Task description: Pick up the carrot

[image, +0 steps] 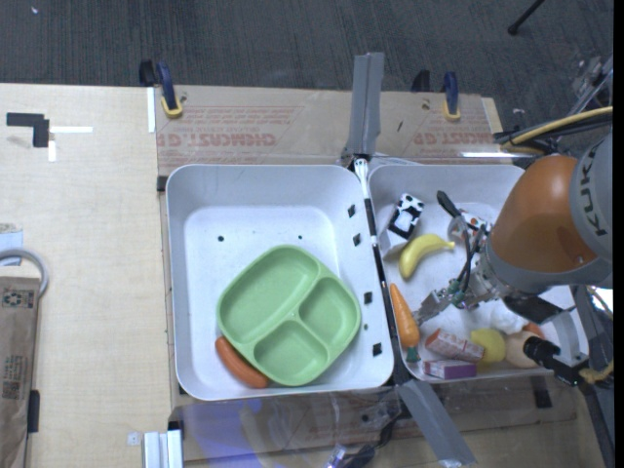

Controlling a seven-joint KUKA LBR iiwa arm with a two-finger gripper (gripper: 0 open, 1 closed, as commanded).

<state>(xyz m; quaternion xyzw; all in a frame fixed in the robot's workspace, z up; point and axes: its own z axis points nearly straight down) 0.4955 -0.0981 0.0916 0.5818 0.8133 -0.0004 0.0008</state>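
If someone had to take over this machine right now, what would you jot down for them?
Gripper: low in the right bin, just right of the carrot; nothing seen between its fingers.
Carrot: lies along the right bin's left wall, below the banana.
Left bin: green divided plate with a sausage at its lower left edge.
Done: approach to the carrot.
Left: grasp it and lift.

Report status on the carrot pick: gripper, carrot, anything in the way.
Gripper low in right bin, nothing seen between fingers. Carrot lying by bin's left wall, just left of gripper, ungrasped. Banana and small box close by.
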